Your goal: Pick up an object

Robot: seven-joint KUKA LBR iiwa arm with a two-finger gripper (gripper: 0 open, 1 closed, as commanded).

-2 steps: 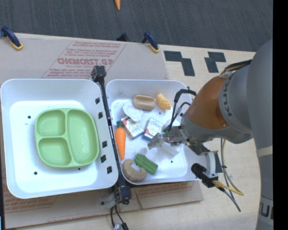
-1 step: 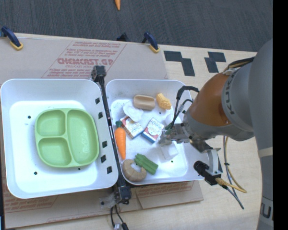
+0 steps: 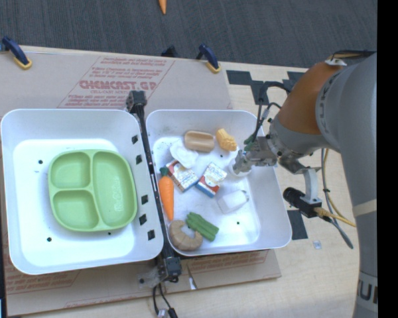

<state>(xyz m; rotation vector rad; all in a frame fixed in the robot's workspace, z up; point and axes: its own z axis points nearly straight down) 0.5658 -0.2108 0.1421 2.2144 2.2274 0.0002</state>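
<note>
The metal gripper (image 3: 243,164) hangs low over the right bin (image 3: 268,211), near its right wall; whether it is released or clenched cannot be told at this size, and nothing is seen grasped.

Just below the gripper lies a pale, translucent boxy piece (image 3: 232,201). Just to its left sits a small glossy carton (image 3: 212,179) in white, red and blue, with a second red-and-white carton (image 3: 182,176) beyond it. Just above and to the left of the gripper is a bumpy yellow corn piece (image 3: 226,139), and next to that a smooth, rounded tan bun (image 3: 199,140) over a crumpled white scrap (image 3: 182,156).

Farther left, a tapered orange carrot (image 3: 167,197) lies along the bin's left wall. Down and to the left, a ridged green vegetable (image 3: 202,225) leans on a matte brown doughnut-shaped ring (image 3: 184,236).

Farthest left, the left bin (image 3: 13,244) holds a smooth, light-green divided plate (image 3: 93,191) with three compartments. Both bins rest on printed cardboard (image 3: 119,78) clamped to the counter (image 3: 318,270).
</note>
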